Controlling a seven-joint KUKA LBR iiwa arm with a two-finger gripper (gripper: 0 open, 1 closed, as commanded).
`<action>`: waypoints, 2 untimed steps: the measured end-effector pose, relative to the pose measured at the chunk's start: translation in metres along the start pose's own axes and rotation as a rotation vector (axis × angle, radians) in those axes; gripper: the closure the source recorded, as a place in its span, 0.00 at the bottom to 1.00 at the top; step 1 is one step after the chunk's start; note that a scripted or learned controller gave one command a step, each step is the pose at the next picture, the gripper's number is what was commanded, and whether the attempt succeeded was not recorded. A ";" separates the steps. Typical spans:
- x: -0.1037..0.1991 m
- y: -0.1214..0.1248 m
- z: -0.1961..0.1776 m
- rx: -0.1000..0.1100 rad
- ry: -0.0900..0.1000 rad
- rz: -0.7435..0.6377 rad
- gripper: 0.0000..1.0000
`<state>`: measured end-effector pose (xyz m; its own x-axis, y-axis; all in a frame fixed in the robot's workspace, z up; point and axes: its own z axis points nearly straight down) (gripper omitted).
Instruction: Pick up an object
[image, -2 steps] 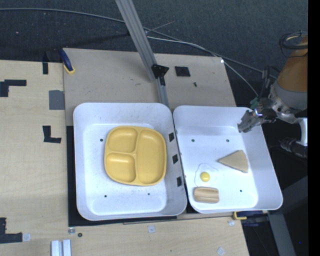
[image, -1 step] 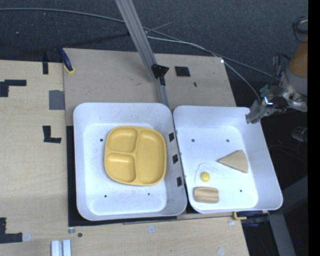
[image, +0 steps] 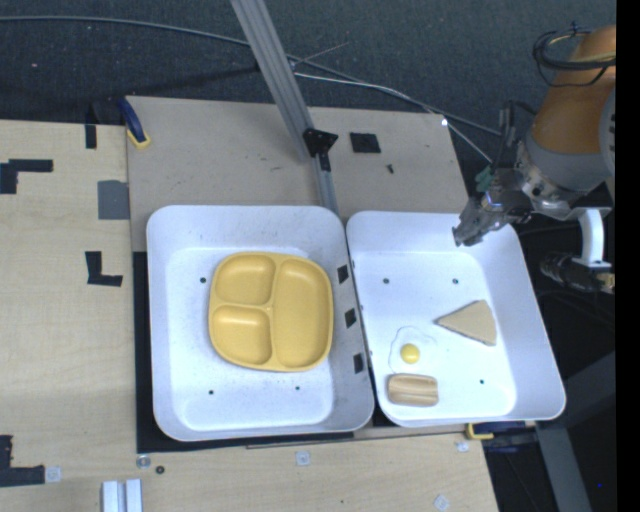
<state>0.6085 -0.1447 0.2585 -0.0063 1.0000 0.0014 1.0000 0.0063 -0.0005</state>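
Note:
The right bin (image: 505, 265) holds three toy foods: a tan triangular wedge (image: 470, 322), a fried egg with a yellow yolk (image: 409, 351), and a small brown bread roll (image: 412, 389) near the front wall. My gripper (image: 470, 232) hangs over the bin's far right corner, well apart from all three, with nothing visible between its fingers. The arm's orange band (image: 577, 100) shows at the top right.
The left bin (image: 180, 300) carries a yellow divided plate (image: 270, 310) with three compartments. A slanted metal pole (image: 285, 75) comes down to a black clamp between the bins' far edges. Cables trail across the dark floor behind.

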 end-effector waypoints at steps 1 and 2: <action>0.052 -0.002 0.018 0.002 -0.001 0.001 1.00; 0.103 -0.002 0.031 0.002 -0.001 0.001 1.00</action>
<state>0.6062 -0.0418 0.2278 -0.0056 1.0000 0.0004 1.0000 0.0056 -0.0029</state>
